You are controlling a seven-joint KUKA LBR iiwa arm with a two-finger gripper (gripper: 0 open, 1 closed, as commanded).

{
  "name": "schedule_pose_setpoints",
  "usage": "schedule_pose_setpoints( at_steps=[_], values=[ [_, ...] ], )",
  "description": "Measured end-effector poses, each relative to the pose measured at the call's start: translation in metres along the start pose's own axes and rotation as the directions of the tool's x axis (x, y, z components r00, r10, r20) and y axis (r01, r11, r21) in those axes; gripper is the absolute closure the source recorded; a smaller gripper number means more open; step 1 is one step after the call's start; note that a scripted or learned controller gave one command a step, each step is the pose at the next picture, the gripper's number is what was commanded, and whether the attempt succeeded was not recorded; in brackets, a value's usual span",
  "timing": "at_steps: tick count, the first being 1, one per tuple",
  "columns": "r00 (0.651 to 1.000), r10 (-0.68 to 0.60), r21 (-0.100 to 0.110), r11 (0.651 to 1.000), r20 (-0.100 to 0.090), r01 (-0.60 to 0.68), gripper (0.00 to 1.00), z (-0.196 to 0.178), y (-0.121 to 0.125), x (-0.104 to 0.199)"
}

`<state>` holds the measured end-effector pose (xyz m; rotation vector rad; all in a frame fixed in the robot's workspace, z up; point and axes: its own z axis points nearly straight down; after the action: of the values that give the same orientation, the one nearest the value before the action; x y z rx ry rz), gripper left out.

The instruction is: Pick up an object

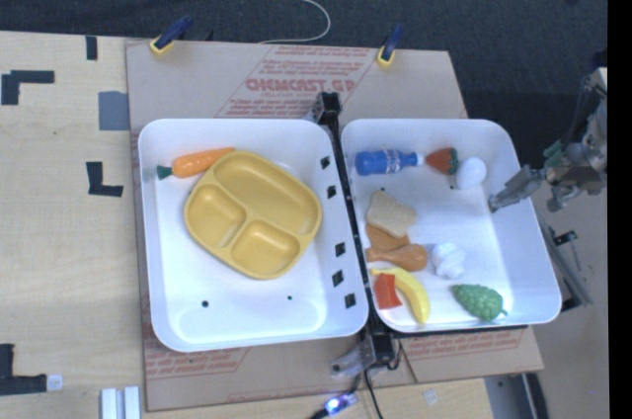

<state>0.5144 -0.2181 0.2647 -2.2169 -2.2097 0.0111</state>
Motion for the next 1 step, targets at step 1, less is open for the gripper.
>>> schedule_pose_setpoints(
  at_steps=[1],
  values=[
    [1.0,-0.004,-0.012,1.0,0.003,0.004,0.0,-0.0065,0.0022,0.0004]
  ],
)
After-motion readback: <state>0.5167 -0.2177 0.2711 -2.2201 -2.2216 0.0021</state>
